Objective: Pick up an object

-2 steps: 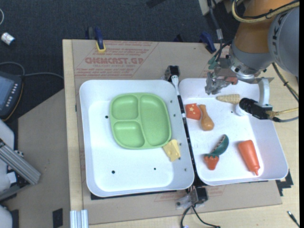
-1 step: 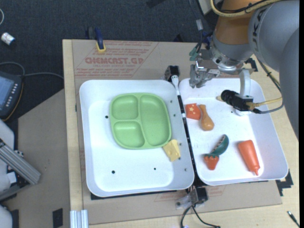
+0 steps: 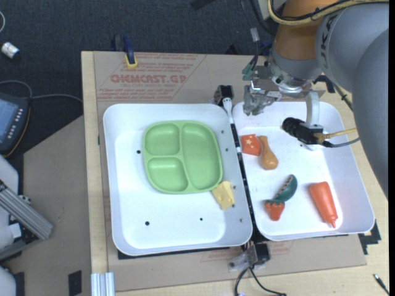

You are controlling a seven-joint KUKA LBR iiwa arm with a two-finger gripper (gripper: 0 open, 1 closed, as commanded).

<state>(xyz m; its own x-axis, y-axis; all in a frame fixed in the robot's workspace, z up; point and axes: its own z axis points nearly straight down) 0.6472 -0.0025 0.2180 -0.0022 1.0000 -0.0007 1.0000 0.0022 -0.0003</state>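
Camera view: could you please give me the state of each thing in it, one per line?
Gripper: over the right bin's far-left corner, holding nothing visible.
Green plate: flat in the left bin, compartments bare.
Yellow piece: lying against the plate's near-right corner.
Orange bottle: lying on its side.
Butternut squash: lying flat.

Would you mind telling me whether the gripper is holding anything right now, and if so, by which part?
Nothing is held: the gripper hangs over the right bin's back edge with nothing between its fingers.
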